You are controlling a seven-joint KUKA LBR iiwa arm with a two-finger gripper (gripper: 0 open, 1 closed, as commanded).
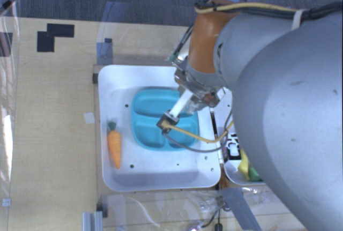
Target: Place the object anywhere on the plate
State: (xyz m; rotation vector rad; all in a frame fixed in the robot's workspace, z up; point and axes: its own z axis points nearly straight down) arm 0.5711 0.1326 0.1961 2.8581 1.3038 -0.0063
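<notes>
- The carrot (114,146) lies on the floor of the left bin (161,179), near its left wall, well apart from the claw (166,124).
- It lies to the view's left of the claw and a little lower in the frame; its long axis runs up and down the picture, green top toward the far side.
- The claw hangs over the blue plate (155,125), above the divided part near the plate's middle. I cannot tell from this angle whether it is spread or pressed together, and nothing can be seen gripped in it.
- The plate sits in the middle of the same bin, its left edge just beside the carrot with a strip of bare white floor between.
- Judged from this, the pick calls for a sideways move toward the left wall, which leaves little room on the carrot's outer side; a grip across its width looks easier.
- The right bin (236,173) holds a yellow and green thing, mostly hidden by the arm.
</notes>
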